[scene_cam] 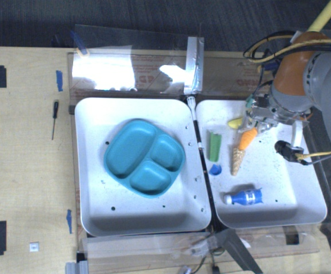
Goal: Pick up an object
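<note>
Wood bench (pixel 22 170) (two white bins (pixel 88 210)).

A blue divided tray (pixel 145 156) lies in the left bin (pixel 91 210). In the right bin (pixel 308 201), the gripper (pixel 255 124) hangs by a carrot (pixel 246 138), yellow piece (pixel 235 123), green block (pixel 214 146) and blue bottle (pixel 244 197)
</note>
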Tool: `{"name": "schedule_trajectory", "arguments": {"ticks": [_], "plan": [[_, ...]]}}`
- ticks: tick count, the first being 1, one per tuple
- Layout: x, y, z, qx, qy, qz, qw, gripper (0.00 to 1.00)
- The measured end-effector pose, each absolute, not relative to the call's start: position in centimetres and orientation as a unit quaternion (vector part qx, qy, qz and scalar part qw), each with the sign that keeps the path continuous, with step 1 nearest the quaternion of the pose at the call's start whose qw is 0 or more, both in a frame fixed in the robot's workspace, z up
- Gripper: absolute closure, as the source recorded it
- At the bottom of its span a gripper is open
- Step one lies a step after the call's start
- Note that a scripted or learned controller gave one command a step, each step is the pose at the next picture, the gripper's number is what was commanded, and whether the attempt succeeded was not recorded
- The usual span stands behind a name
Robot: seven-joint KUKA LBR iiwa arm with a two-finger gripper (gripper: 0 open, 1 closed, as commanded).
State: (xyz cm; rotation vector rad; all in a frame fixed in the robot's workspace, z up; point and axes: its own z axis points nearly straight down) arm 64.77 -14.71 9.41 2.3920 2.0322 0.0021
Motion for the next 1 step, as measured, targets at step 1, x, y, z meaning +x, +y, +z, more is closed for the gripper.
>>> {"name": "schedule_trajectory", "arguments": {"ticks": [1], "plan": [[66.94, -4.03, 18.58, 0.747, 0.665, 0.0025, 0.0, 1.0]]}}
